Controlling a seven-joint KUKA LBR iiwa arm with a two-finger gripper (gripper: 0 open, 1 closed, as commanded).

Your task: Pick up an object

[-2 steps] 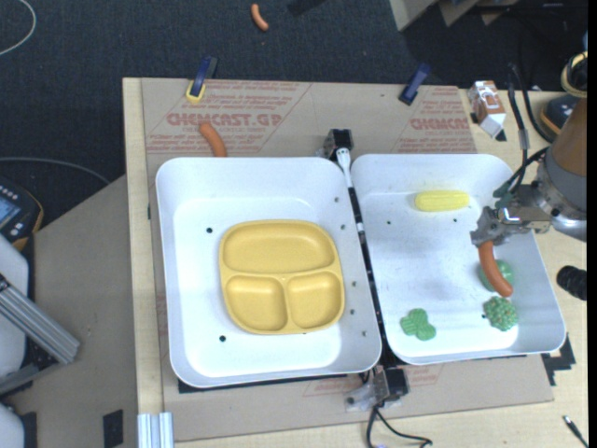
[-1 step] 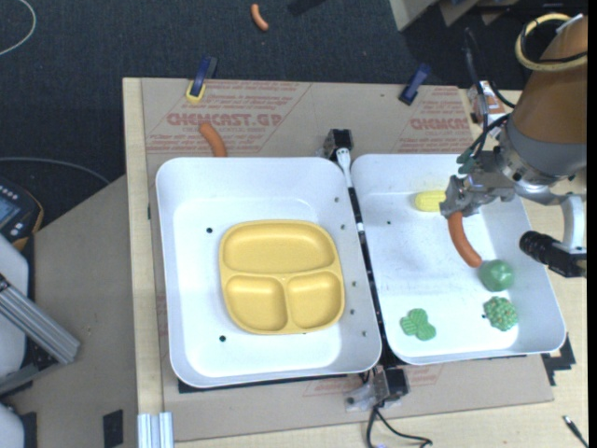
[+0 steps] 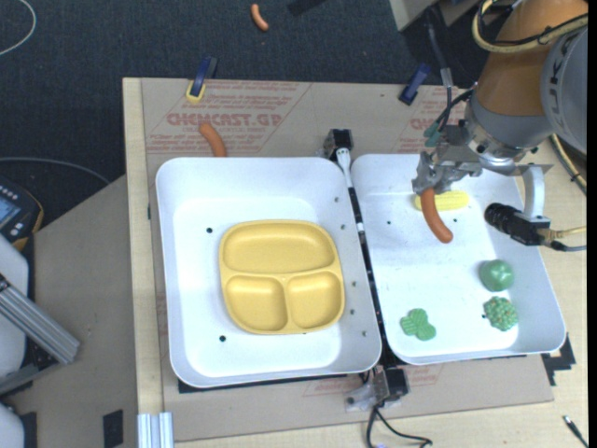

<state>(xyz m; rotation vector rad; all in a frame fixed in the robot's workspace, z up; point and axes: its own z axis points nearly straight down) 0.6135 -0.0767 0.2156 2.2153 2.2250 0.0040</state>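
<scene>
Gripper [image 3: 431,187] in the right bin [image 3: 550,292], fingers closed on the upper end of the sausage [image 3: 437,218]: a slow, vertical lift should keep the dangling end from slipping out.

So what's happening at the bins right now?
The arm is reaching into the right bin, with its gripper low over the orange sausage and a yellow corn piece near the back. Whether it holds the sausage is unclear. Three green items sit toward the front of that bin. The left bin holds a yellow divided plate.
</scene>
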